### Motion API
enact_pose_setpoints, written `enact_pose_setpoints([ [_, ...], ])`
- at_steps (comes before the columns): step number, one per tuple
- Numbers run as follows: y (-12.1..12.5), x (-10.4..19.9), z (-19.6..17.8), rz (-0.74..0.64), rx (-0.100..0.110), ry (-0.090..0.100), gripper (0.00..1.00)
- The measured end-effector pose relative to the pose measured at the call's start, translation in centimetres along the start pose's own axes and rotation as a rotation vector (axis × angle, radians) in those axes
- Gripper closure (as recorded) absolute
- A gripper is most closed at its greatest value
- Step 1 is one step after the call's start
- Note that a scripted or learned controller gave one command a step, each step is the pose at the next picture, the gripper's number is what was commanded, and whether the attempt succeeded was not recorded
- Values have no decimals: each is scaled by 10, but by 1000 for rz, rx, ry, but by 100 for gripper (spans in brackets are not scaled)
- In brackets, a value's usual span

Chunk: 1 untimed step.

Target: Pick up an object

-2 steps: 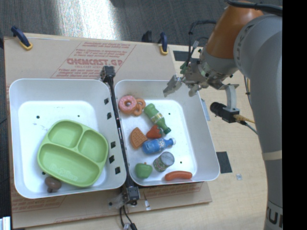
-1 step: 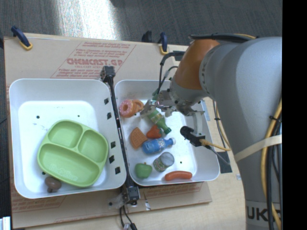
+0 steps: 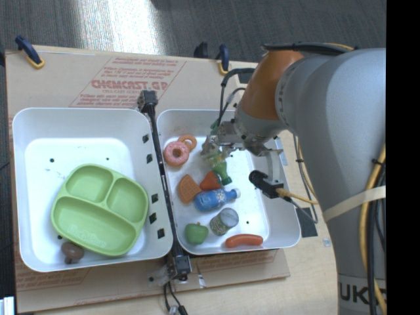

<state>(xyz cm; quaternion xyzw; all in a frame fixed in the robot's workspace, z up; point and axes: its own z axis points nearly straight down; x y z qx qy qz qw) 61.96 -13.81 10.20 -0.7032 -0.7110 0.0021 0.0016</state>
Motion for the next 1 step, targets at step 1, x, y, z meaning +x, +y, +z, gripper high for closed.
enact_pose_setpoints([
  [1,-57,54,-90,2,-4,0,100],
])
